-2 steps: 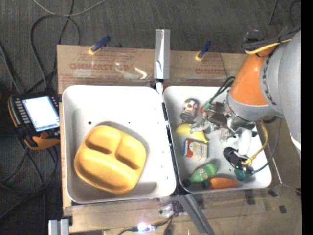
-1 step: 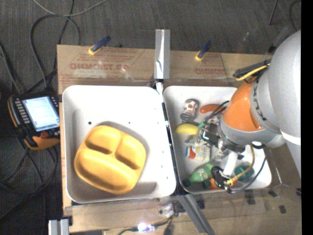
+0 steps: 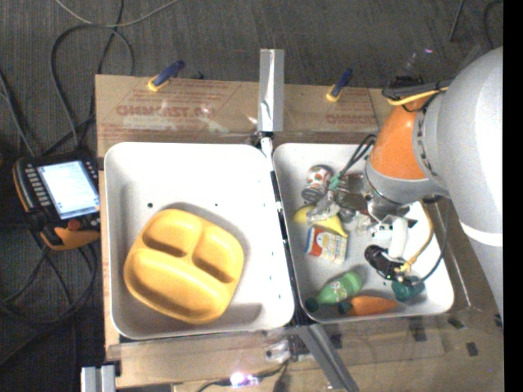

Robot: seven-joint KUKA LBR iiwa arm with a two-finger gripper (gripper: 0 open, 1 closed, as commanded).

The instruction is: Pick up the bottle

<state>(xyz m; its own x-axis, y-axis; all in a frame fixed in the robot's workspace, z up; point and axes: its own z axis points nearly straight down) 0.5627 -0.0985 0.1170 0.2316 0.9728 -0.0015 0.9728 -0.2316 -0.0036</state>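
Two shallow white bins sit side by side on the counter point(image 3: 122, 121), which is covered in brown cardboard clipped down at the back edge. The left bin point(image 3: 114, 243) holds a yellow divided tray point(image 3: 185, 264), lying flat in the front half with its three compartments facing up. The right bin point(image 3: 441, 296) is cluttered. The grey arm point(image 3: 470, 145) with its orange band reaches in from the right, and its tool point(image 3: 343, 196) hangs low over the back left part of that bin, among a small can-like object point(image 3: 318, 180), something yellow point(image 3: 305, 214) and a small printed carton point(image 3: 328, 242) just in front of it. The tool is buried in wiring and dark metal, so I cannot tell how it stands. The green bottle point(image 3: 341, 288) lies on its side near the front of the right bin, well in front of the tool and apart from it, with an orange carrot-shaped toy point(image 3: 374, 305) just beside it. A tablet-like controller point(image 3: 61, 188) with a lit screen rests on the floor to the left.
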